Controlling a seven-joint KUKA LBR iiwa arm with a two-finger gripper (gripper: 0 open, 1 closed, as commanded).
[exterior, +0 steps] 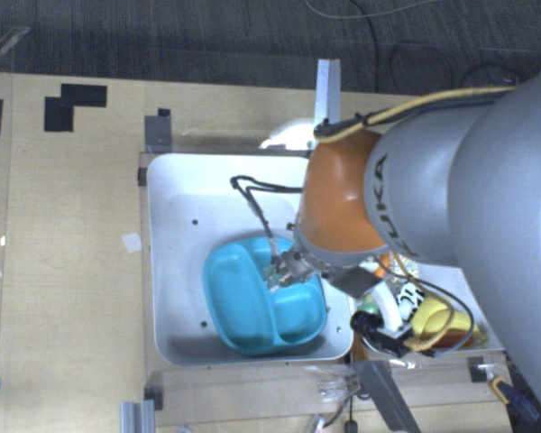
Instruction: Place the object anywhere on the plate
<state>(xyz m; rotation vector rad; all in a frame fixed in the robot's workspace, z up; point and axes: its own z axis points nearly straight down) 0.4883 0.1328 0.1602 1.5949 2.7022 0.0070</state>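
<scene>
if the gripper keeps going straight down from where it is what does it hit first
Most likely the blue divided plate: the gripper points down over its middle ridge. Its height above the plate is unclear.

A large robot arm (469,179) with a smooth, rounded light grey shell, shaped like a fat tube. Above the wrist sits a broad glossy orange band (338,197), bulging like a ball. Beside the band, dark letters reading "KUKA" (385,201) run along the grey casing. A yellowish cable (433,99) lies along the top of the arm, and a thin black cable (257,192) loops out from the wrist. Below the orange band is a darker grey metal wrist piece (329,262), and under it a small claw (279,273) of grey metal parts, too small and blurred to make out in detail
</scene>
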